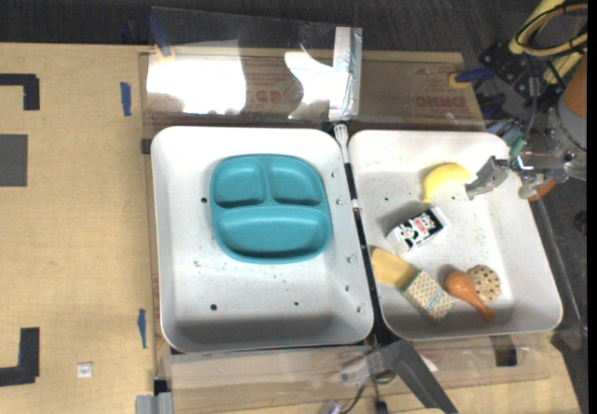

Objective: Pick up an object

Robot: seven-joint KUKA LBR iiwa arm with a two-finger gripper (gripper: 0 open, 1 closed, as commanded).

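Approach underway: grey two-finger gripper (511,174) hovers open, holding nothing, at three o'clock of round yellow lemon-like object (445,181); next, descend onto it.

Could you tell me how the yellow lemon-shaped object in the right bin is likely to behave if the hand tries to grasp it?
The lemon looks rounded and smooth, so it may roll or slip aside if nudged off-centre. It seems a toy, probably light. It lies apart from the other items, near the hand, which should ease approach.

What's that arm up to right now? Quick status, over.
Gripper at right bin's upper right edge, nothing visibly held. Nearest: yellow lemon-shaped toy, untouched. Black-and-white carton lies apart, not blocking.
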